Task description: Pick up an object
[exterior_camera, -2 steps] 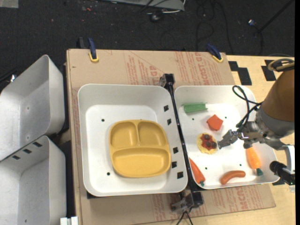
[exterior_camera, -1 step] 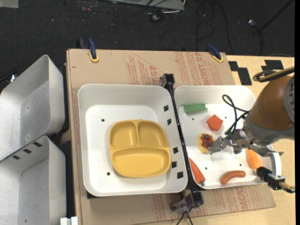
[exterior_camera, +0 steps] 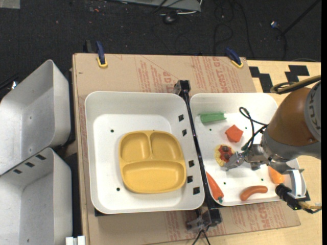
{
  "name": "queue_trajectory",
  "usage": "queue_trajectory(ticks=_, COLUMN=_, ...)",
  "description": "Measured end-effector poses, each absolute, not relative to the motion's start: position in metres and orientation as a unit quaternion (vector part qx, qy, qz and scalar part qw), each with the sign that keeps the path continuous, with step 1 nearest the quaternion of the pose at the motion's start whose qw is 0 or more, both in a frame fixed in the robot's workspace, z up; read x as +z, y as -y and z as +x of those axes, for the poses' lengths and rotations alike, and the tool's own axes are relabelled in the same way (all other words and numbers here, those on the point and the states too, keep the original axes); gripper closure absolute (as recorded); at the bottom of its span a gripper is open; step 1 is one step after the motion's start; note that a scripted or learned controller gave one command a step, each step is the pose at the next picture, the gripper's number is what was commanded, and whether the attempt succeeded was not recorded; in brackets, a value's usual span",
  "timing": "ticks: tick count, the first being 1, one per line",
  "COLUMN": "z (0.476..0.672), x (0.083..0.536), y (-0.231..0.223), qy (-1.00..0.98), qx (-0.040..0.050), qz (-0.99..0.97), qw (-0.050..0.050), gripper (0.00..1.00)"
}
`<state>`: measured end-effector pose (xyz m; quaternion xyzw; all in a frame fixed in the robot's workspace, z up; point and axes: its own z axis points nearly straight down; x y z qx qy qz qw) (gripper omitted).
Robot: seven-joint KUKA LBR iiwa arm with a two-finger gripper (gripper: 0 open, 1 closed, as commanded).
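The right bin [exterior_camera: 265,102] holds several toy foods. A green block [exterior_camera: 212,117] lies at its far left, with a red-orange cube [exterior_camera: 234,133] just in front of it. Below the cube lies a small yellow and red piece [exterior_camera: 223,153]. An orange carrot [exterior_camera: 214,186] rests along the bin's left wall, and a reddish sausage [exterior_camera: 254,192] lies near the front edge. A small orange piece [exterior_camera: 276,175] sits by the arm. My gripper [exterior_camera: 234,162] is low in the bin, right beside the yellow and red piece, on its right.
The left bin [exterior_camera: 102,111] holds a yellow divided plate [exterior_camera: 152,161]. A black divider [exterior_camera: 193,142] runs between the bins. The arm's orange band [exterior_camera: 294,121] hangs over the right bin's right side. Two white tubs [exterior_camera: 30,116] stand to the left of the bench.
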<state>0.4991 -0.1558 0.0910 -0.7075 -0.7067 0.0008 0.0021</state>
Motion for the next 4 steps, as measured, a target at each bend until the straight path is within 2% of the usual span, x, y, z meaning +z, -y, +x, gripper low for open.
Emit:
queue_trajectory(ticks=1, z=0.500, x=0.102, y=0.156, qy=0.706, qx=0.0001, qz=-0.708, qw=0.001, gripper=1.00)
queue_trajectory(ticks=2, z=0.496, x=0.164, y=0.154, qy=0.708, qx=-0.0015, qz=-0.706, qw=-0.003, gripper=1.00)
queue_trajectory(ticks=3, z=0.497, x=0.207, y=0.154, qy=0.708, qx=-0.0008, qz=-0.706, qw=-0.002, gripper=1.00)
queue_trajectory(ticks=4, z=0.524, x=0.217, y=0.099, qy=0.710, qx=-0.0015, qz=-0.704, qw=-0.001, gripper=1.00)
